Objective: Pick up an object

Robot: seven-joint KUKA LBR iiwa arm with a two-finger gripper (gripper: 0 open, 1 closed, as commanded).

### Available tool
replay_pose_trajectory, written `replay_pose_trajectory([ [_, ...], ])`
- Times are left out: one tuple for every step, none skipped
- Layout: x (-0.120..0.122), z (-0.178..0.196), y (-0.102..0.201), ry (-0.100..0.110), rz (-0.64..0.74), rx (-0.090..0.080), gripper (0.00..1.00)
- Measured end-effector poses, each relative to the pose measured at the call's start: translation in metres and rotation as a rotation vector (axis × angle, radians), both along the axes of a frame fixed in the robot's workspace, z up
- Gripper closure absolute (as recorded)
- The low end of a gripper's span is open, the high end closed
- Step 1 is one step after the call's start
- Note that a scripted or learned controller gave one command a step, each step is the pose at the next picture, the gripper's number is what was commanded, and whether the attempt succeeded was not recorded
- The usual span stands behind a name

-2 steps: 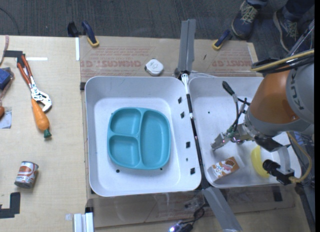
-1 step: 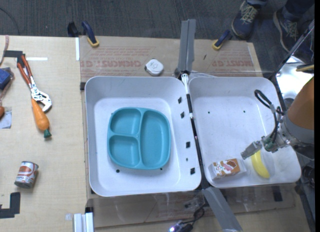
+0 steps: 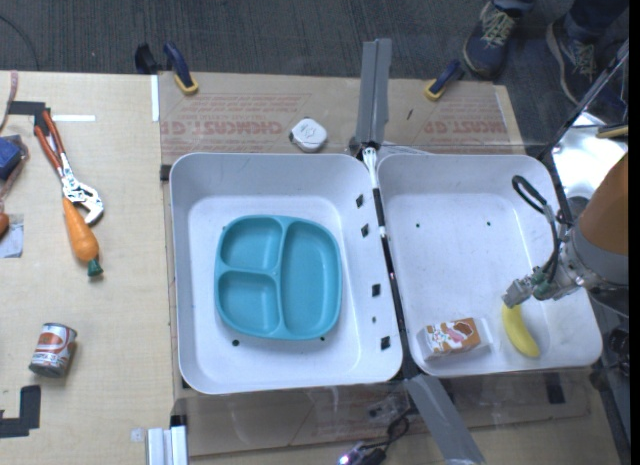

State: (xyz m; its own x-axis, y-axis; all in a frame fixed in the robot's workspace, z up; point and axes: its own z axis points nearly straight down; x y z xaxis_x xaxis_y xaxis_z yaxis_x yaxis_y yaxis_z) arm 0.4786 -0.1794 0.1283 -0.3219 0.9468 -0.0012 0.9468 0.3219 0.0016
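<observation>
Pincer hung low in the right bin, just above the banana's upper end, seemingly lined up for a grab; open or closed could not be told; a snack box lay beside the banana.

We see 2 bins side by side: left bin, right bin. In the left bin a divided tray sits abt centre. In the right bin, near its front edge, a small box lies left of a banana; the gripper hangs just above the banana's upper end, arm coming in from the right. Behind the bins, a tape measure btwn 2 clamps. On the bench left of the bins: wrench, carrot in front of it, can nearer the front.
</observation>
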Motion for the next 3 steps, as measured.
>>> replay_pose_trajectory([
  [0.062, 0.157, -0.031, -0.002, 0.419, -0.003, 1.00],
  [0.062, 0.156, -0.031, -0.001, 0.419, -0.003, 0.00],
  [-0.001, -0.027, -0.042, 0.002, 0.348, 0.001, 0.00],
])
